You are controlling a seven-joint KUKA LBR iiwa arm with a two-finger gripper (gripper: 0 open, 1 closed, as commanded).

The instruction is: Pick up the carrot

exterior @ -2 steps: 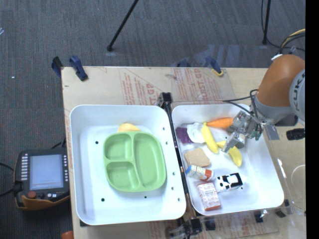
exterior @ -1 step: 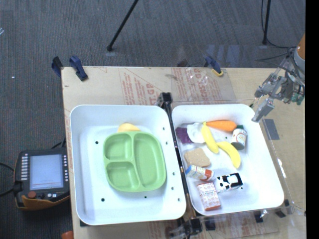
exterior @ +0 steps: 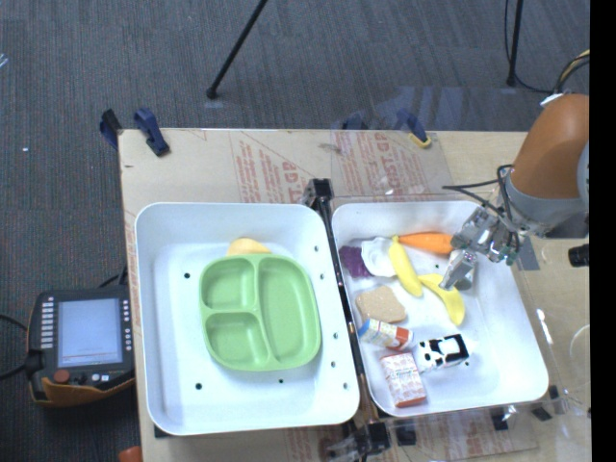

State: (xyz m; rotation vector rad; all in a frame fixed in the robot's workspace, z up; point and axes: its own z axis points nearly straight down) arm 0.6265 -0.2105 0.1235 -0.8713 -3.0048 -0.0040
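The carrot (exterior: 426, 243) is orange and lies on its side near the back of the right bin (exterior: 510, 345), its tip pointing left toward a white item (exterior: 378, 255). My gripper (exterior: 460, 273) hangs over the right bin just right of and slightly in front of the carrot, above the upper end of a yellow banana-shaped piece (exterior: 449, 302). The carrot lies apart from the gripper, free on the bin floor.
The right bin also holds a second banana (exterior: 405, 268), a purple item (exterior: 353, 261), a bread slice (exterior: 381, 304), a small bottle (exterior: 385, 334), a red box (exterior: 403, 378) and a black-and-white toy (exterior: 444, 351). The left bin (exterior: 164, 373) holds a green divided plate (exterior: 260, 313).
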